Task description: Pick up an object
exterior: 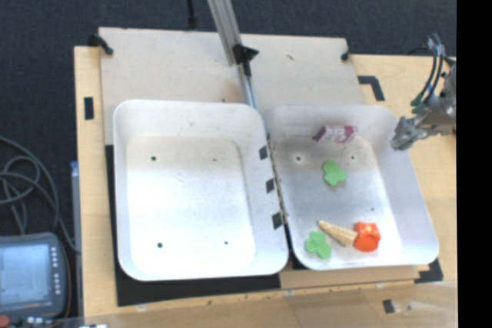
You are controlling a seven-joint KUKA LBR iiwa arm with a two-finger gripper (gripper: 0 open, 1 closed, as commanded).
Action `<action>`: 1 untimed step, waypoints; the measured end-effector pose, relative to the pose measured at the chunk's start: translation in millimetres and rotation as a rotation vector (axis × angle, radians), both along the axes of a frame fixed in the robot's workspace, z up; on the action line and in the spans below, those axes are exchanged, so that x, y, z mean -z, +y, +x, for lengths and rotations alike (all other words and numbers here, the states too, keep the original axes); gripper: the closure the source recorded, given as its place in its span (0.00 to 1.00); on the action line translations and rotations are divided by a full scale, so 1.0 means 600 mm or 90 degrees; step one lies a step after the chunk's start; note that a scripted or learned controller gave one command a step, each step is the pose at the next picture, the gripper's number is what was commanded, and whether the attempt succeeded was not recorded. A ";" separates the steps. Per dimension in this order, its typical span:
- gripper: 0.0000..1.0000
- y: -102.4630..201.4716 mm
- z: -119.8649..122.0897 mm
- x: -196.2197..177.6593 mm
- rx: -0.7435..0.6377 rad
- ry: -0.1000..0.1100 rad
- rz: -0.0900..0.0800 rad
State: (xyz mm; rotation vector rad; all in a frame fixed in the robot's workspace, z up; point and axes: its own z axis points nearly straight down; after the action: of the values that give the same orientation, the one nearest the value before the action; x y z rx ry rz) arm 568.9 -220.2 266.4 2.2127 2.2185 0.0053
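Objects lie to my left and below as the camera sees it, all of them in the right-hand bin (400, 196), while my pincer (405, 136) hangs at that bin's upper right rim, just outside or over its edge; I cannot tell which. Whether it is open or closed I also cannot tell at this size, and I see nothing held in it.

The nearest candidate is the pale purple-and-white piece (334, 134), lying near the bin's top wall, roughly level with my pincer and across toward the bin's middle. Its long axis runs nearly side to side in the camera view, so I judge a grasp across its short width, from above, suits it best.

Below it sits a green clover-shaped piece (334, 174), further down and left of me. Well apart, near the bottom wall, are three more: a second green piece (317, 245), a tan cone (337, 233) pointing up-left with its wide end touching or just beside a red-orange piece (367, 236).

My count: one purple-white piece, two green, one tan cone, one red-orange, five in all. The left-hand bin (192, 188) shows just speckles and a few dark dots.

The move I judge next is a short travel leftward over the rim, then down.
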 end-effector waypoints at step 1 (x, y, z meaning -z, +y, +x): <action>1.00 -0.002 0.001 -0.036 0.000 0.002 0.001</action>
State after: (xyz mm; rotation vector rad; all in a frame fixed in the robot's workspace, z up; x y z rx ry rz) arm 569.8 -221.5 287.7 2.2148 2.2219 0.0029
